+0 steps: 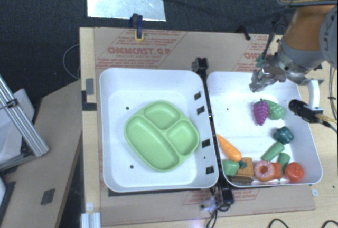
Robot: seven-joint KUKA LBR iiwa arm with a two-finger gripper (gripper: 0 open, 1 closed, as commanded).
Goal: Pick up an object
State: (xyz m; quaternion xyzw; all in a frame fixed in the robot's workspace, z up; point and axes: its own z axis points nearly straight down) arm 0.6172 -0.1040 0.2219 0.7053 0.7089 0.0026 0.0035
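My gripper [260, 82] hangs over the far part of the right bin [232, 99], with nothing between its fingers. Just below it lies a purple bunch of grapes [260, 112] next to a green leafy piece [275, 110]. Further toward the near edge are a dark teal piece [283, 134], a green pepper [271, 151], an orange carrot [229, 147], a pink donut [263, 170], a red tomato [293, 170] and a brown block [244, 169]. Whether the fingers are apart is unclear.
The left bin [113, 95] holds a pale green divided plate [161, 135]. A black clamp strip [207, 116] runs between the two bins. A small green piece [229, 168] lies by the brown block at the right bin's near edge.
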